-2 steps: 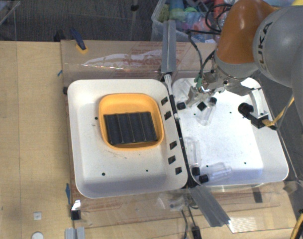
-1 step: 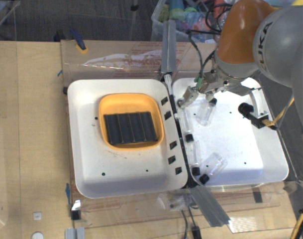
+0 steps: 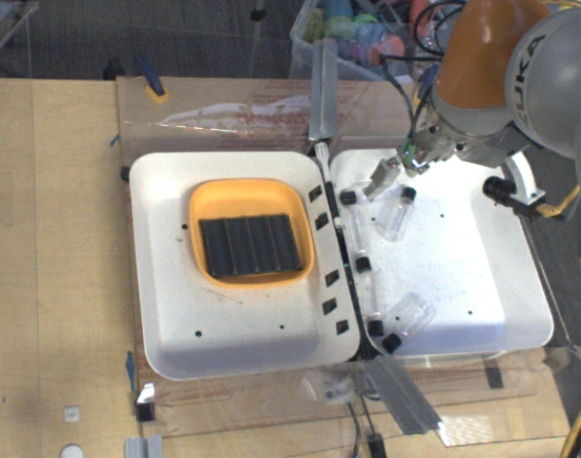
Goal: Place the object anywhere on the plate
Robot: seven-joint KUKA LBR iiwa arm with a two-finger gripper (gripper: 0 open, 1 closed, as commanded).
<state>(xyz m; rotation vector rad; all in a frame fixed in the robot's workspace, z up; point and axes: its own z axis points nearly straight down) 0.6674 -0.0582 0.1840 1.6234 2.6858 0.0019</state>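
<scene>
Camera view, from above. Left white bin (image 3: 156, 332): one square orange plate (image 3: 252, 196) with rounded corners, carrying a dark ribbed rectangular slab (image 3: 250, 244) at its middle. Between the bins: a grey divider rail (image 3: 340, 246) with black clips.

Right white bin (image 3: 481, 284): two clear plastic pieces, one clear plastic tube-like piece (image 3: 395, 219) near the far left corner, another clear plastic piece (image 3: 409, 313) near the front left.

My gripper (image 3: 393, 172) hangs over the right bin's far left part, just above and beside the first clear piece. Whether my fingers are parted or closed, I cannot tell. The plate is well apart from my gripper, across the rail.
</scene>
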